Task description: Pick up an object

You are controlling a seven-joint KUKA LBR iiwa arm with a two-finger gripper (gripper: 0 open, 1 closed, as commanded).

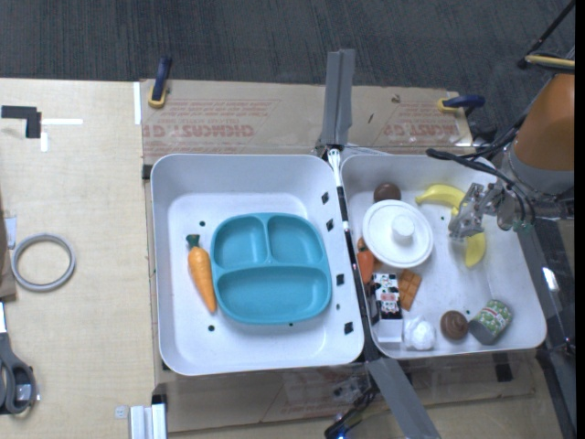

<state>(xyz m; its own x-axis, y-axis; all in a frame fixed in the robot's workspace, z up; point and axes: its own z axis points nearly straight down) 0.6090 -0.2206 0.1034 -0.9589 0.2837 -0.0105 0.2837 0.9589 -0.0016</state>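
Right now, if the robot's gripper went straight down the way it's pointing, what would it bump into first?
Probably the banana. The gripper hangs over its curved yellow body in the right bin, though height is hard to judge.

Gripper [468,216] covers part of the banana [441,195] under it; we can't read the finger state. Arm [548,126] cut off at right edge. Far left of gripper, scissors [14,382] cropped by left edge. Carton [388,295] print down-left of gripper too small to read.
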